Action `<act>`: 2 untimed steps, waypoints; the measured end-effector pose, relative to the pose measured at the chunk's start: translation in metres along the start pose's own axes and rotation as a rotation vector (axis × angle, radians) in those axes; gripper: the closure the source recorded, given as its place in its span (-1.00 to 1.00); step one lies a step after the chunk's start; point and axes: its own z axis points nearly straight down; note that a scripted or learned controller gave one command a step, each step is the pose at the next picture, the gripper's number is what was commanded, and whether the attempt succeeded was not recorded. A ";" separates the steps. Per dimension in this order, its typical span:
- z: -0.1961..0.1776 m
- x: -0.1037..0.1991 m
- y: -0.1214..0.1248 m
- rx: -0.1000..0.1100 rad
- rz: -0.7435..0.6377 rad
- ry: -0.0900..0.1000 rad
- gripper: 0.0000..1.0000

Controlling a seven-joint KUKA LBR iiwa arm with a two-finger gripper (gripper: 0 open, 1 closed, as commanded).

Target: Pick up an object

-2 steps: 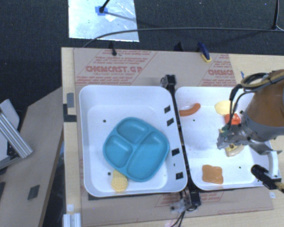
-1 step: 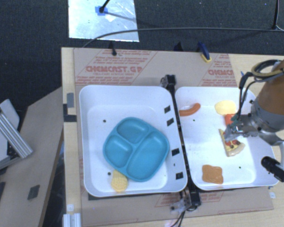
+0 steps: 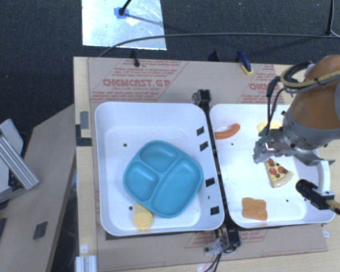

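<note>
Gripper [image 3: 264, 152] sits low in the right bin [image 3: 238, 208], just beside the pizza slice [image 3: 277, 173]; finger state cannot be determined.

One fixed camera looks down at a slant on both bins [image 3: 158, 113] — set well back, the arm [image 3: 323, 103] entering from the right.

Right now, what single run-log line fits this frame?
gripper: right bin, above toy pizza slice | grasp: unconfirmed | also there: orange sausage, orange biscuit | left bin: blue divided plate
</note>
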 end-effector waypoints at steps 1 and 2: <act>0.006 0.045 0.018 0.001 0.000 0.000 1.00; 0.011 0.098 0.036 0.000 -0.001 0.001 1.00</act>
